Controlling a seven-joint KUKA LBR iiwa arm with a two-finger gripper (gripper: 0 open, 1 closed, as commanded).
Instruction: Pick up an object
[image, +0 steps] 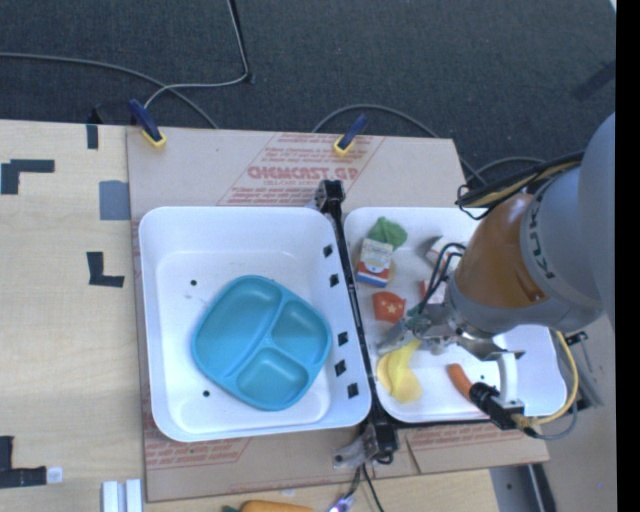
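Bench (60, 300): carries two white bins side by side. Left bin (165, 240): holds a blue divided plate (262, 342). Right bin (545, 375): my arm (520, 265) reaches over it. My tool (415, 328): low above the bin floor beside the yellow banana (398, 372); I cannot tell its spread. Nearby: carton (375, 264) under a green piece (386, 233), red piece (388, 305), orange carrot (459, 378).

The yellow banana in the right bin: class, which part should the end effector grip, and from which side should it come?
Grip the yellow banana across its narrow middle, coming from above. It lies flat on the right bin floor, close to the divider wall, so a sideways approach looks blocked. Close across the width, not along the curve.
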